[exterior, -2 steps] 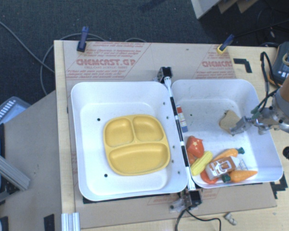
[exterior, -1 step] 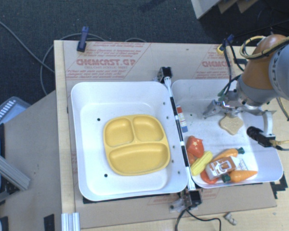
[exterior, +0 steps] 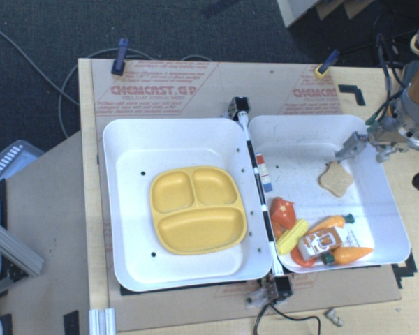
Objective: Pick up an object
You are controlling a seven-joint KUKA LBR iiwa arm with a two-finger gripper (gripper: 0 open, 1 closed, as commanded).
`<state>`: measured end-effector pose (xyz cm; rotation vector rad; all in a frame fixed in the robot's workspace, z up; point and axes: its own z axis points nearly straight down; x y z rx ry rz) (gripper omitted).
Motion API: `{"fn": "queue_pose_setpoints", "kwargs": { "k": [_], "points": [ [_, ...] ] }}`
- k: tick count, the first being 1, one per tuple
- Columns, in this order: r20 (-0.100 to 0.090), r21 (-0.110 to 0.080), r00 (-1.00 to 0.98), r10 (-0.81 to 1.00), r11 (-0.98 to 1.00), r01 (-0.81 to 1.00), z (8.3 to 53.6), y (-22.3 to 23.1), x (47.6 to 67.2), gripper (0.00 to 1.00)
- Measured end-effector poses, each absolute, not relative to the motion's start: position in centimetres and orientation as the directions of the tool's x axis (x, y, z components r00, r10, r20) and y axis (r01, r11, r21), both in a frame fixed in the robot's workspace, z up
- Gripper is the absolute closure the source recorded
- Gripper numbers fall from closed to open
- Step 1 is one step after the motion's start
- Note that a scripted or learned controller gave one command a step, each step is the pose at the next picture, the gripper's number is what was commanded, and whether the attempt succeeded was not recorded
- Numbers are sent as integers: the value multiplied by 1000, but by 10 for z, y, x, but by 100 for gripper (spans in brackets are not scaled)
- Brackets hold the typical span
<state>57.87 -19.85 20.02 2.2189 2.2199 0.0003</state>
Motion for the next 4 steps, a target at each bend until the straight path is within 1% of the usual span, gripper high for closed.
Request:
{"fn": "queue_pose_setpoints", "kwargs": {
  "k": [1, 2, 3, 4],
  "points": [
    [0, -1, 0, 1000, 0, 1000, 94, -180, 585, 0],
    [-2, 3, -1, 1000, 1, 1000, 173, -224, 630, 0],
    [1, -2, 0, 1000, 0, 1000, 95, -205, 594, 0],
    [-4, 6, 0, 1000, 0, 1000, 87, -190, 570, 0]
  ]
}}
